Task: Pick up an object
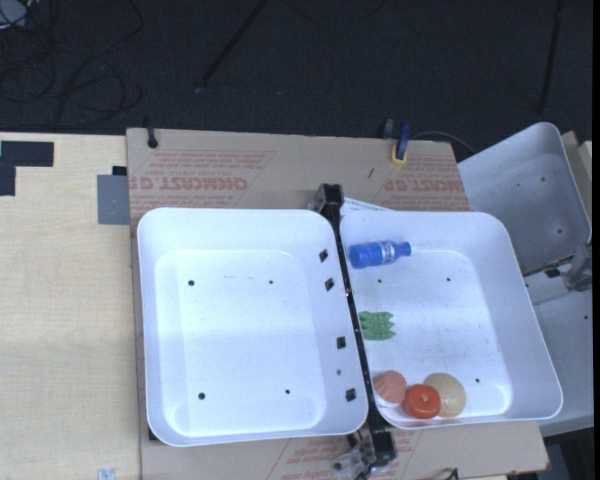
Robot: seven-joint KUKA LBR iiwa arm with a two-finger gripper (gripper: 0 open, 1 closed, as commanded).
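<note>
From my seat, the one part at the right that may belong to the machine is a pale grey panel (525, 193). It is smooth and flat-looking, with a rounded upper corner and a few tiny dark dots that could be screws. A small darker grey fitting (578, 268) sits at its lower edge. I cannot tell whether either is part of the arm.

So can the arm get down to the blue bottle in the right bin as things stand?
Probably yes. The blue bottle lies on its side near the far left corner of the right bin, nothing on top of it, though the bin wall close behind could crowd a grasp.
</note>
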